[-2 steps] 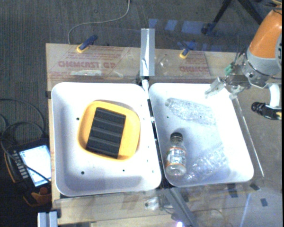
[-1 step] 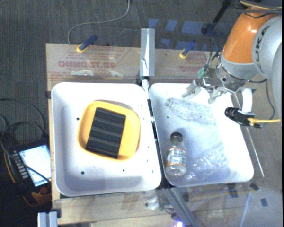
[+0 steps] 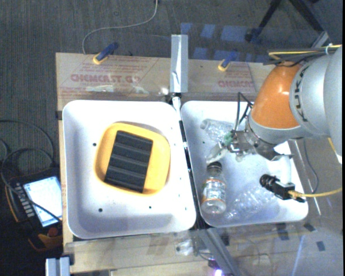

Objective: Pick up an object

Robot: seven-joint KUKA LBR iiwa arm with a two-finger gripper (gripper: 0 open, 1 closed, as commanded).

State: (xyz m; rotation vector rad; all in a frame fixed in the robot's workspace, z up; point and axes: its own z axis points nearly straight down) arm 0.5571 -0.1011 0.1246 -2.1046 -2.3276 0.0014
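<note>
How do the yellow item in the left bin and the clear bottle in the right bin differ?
The yellow item is opaque, broad and flat, with a black ribbed panel on top; the clear bottle is see-through, slim and lying on its side. The yellow item sits alone mid-bin; the bottle lies among other clear plastic, below the tool. Both rest on a bin floor.

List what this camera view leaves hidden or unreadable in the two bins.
- Gripper: small and dark under the wrist in the camera view; finger state unreadable.
- Clear plastic bottle in the right bin: label too small to read.
- Right bin's far right side: covered by the arm.
- Yellow tray, left bin: black insert hides its floor.
</note>
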